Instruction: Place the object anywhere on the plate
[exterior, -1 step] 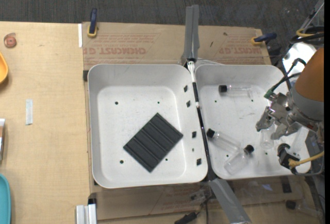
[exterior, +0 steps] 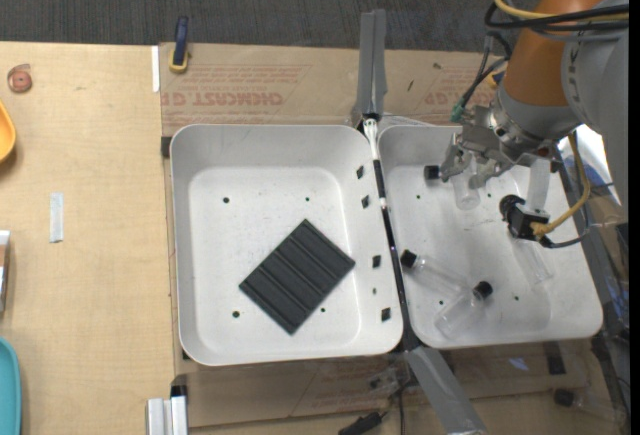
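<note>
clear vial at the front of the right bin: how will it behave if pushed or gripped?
The vial lies on its side and looks round, so a push will probably roll it. It seems clear plastic or glass: likely light, smooth, maybe slippery. The black cap may make it curve.

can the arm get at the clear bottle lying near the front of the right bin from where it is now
Probably yes. The clear bottle lies in the open on the right bin floor, with nothing on top of it. The pincer hangs over the same bin's far end, and only bare floor lies between them.
</note>
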`<state>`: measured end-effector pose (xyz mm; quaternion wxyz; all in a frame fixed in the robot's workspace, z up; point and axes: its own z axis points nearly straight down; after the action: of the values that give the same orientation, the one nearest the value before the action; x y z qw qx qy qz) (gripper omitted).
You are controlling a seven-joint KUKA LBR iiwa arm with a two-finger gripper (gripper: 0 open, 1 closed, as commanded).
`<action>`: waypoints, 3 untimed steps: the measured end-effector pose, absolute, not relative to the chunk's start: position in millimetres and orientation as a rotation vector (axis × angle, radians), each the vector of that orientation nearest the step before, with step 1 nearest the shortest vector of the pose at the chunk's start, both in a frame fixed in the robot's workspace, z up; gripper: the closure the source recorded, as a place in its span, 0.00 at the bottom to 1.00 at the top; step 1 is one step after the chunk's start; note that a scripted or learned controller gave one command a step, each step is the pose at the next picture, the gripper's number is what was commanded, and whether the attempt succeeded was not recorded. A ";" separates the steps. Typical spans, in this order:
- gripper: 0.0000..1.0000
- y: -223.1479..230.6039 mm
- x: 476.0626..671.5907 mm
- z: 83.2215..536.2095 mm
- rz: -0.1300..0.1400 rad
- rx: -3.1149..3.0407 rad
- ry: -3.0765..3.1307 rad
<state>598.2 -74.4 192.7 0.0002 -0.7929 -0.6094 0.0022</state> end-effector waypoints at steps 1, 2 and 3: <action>1.00 8.2 597.0 190.0 0.007 -2.240 -2.200; 1.00 70.6 579.4 190.3 0.007 -2.093 -2.340; 1.00 102.6 659.0 246.5 0.004 -1.764 -2.602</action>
<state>659.0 102.6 246.5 -0.0008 -0.5612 -0.8277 0.0012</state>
